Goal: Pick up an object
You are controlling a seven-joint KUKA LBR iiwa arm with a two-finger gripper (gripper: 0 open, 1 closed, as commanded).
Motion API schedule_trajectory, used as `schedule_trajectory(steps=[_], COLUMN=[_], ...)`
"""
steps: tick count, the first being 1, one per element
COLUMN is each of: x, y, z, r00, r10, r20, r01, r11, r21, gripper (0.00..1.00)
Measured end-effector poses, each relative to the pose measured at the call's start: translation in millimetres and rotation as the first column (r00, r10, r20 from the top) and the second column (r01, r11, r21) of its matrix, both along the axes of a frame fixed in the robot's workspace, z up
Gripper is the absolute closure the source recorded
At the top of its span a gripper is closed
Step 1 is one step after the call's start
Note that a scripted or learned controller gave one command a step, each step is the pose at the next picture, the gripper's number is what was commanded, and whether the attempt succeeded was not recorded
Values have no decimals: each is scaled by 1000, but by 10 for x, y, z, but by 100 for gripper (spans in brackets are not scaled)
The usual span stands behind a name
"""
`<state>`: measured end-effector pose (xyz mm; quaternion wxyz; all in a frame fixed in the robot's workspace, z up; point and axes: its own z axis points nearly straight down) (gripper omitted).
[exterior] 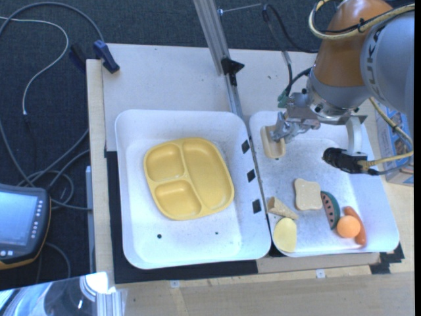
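My gripper [281,129] hangs over the upper left corner of the right bin [375,242]. Directly under its tip sits a tan block-shaped piece [272,145], touching or nearly touching it; whether it is gripped is not clear. Lower in the same bin lie a slice of toast [306,194], a watermelon slice [329,209], an orange [348,226] against a carrot [359,237], a small cheese wedge [281,207] and a pale yellow round piece [285,234].
The left bin [131,137] holds a yellow divided plate [189,176]. A slanted metal pole [214,25] runs down between the bins. A black fitting with a cable [343,158] sits at the right bin's right side. Cables lie on the floor to the left.
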<state>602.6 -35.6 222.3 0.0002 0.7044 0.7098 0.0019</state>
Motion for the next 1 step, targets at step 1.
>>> schedule_trajectory(steps=[1], x=[-105], y=[550], z=[-19], r00=[1000], r10=[-1], r20=[-6], r01=[1], r11=[1000], r21=[1], gripper=[100])
